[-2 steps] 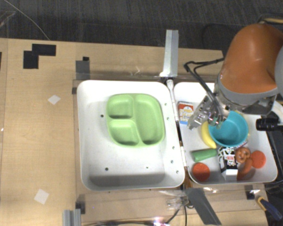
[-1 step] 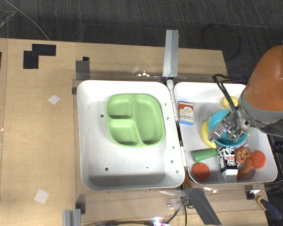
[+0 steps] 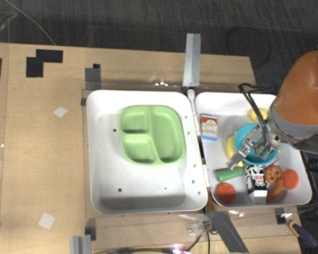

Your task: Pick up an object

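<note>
Over the right bin (image 3: 302, 197), the fingers (image 3: 243, 155) come down onto the blue bowl (image 3: 244, 136). I cannot tell if they are apart or together, because the metal parts there overlap with the bowl and blur into it. No object is clearly seen between them.

Just below the fingers lies a green piece (image 3: 228, 173), tilted, and under it a red ball (image 3: 226, 192) near the front wall of the bin. To the right of these stands a small black and white carton (image 3: 256, 180), beside a brown figure (image 3: 273, 174) and an orange ball (image 3: 290, 178). A yellow object (image 3: 255, 113) shows behind the bowl, partly hidden by the cable. A small red and white box (image 3: 209, 127) lies apart near the left wall of the same bin.

The arm (image 3: 307, 94), with its orange band, enters from the right and covers the far right part of the bin.

The left bin (image 3: 100, 157) holds a green tray (image 3: 151, 134) with three compartments, lying a little tilted toward the back. Both bins sit side by side on the wooden surface (image 3: 37, 142).
</note>
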Controlling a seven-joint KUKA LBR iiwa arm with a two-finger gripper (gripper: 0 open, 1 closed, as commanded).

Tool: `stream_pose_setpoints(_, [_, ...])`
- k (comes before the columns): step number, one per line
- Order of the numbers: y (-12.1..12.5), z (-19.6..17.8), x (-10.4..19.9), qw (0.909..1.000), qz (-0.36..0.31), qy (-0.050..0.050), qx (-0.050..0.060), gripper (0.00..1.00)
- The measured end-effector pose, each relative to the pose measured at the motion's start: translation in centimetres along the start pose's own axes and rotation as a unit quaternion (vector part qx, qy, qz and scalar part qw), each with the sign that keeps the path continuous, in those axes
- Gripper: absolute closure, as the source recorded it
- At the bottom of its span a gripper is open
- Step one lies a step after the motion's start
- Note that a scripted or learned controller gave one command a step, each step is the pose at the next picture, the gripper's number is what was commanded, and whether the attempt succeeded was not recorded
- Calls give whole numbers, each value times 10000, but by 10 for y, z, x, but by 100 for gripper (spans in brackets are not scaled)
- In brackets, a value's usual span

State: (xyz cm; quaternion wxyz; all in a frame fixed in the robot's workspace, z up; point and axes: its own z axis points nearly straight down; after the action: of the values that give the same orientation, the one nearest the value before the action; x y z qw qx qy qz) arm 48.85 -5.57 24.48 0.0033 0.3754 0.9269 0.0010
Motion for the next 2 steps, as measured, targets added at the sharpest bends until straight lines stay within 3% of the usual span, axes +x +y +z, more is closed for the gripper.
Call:
stream_pose_setpoints(1, [-1, 109, -48, 10000, 58, 49, 43, 0])
stream_pose_setpoints(2, [17, 153, -83, 9854, 1700, -43, -49, 0])
